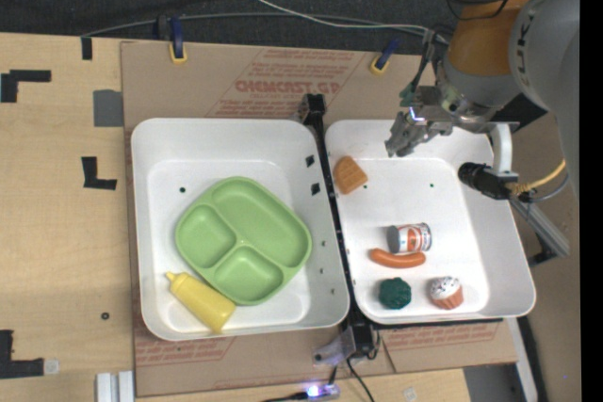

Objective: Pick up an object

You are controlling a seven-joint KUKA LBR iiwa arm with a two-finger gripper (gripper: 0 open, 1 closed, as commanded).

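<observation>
Jaws of the gripper (403, 138) are hanging over the far part of the right bin (499, 231), and nothing is sitting between them; whether they are open or closed is not possible to tell from this angle. The grey arm (528, 33) with its orange band is reaching in from the right side and is pointing down toward the far left corner of that bin.

Just left and a little nearer from the jaws, an orange-brown piece like a slice of bread (350, 174) is lying on the bin floor, close to the wall between the two bins, and it is apart from the jaws. Nearer in the same bin, a small can (410, 238) is lying on its side, and a red-orange sausage (396, 259) is lying just beside it on the near side. Near the front wall, a dark green round thing (395, 294) and a small white and orange thing (445, 293) are resting side by side.

In the left bin (151, 202), a green divided plate (243, 240) is taking the middle, and a yellow bottle (200, 300) is lying at its near left edge. Both bins are standing on a sheet of cardboard (273, 80) on the wooden tabletop (57, 231).
</observation>
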